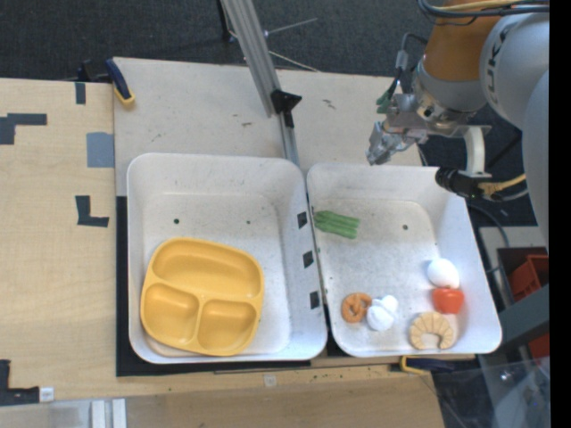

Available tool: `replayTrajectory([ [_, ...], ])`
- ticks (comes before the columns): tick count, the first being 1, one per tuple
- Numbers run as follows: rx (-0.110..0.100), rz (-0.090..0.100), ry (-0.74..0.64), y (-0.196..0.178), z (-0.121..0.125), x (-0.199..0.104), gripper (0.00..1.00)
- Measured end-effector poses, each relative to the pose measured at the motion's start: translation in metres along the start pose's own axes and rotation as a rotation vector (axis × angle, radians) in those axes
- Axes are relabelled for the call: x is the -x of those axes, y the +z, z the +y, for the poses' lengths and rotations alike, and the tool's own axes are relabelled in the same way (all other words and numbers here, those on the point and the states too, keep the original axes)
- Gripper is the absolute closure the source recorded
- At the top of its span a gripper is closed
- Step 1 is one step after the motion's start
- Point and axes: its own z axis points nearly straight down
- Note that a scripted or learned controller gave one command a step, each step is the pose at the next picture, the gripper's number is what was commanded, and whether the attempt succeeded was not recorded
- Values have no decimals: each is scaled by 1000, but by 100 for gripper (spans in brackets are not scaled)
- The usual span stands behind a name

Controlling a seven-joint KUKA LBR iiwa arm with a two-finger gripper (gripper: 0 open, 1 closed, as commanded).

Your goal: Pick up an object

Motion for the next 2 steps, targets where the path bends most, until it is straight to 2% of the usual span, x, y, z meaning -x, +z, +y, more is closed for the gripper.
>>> replayTrajectory([
  [1, 0, 0, 0, -5, -7, -51, 100],
  [2, -2, -1, 1, 11, -20, -99, 100],
])
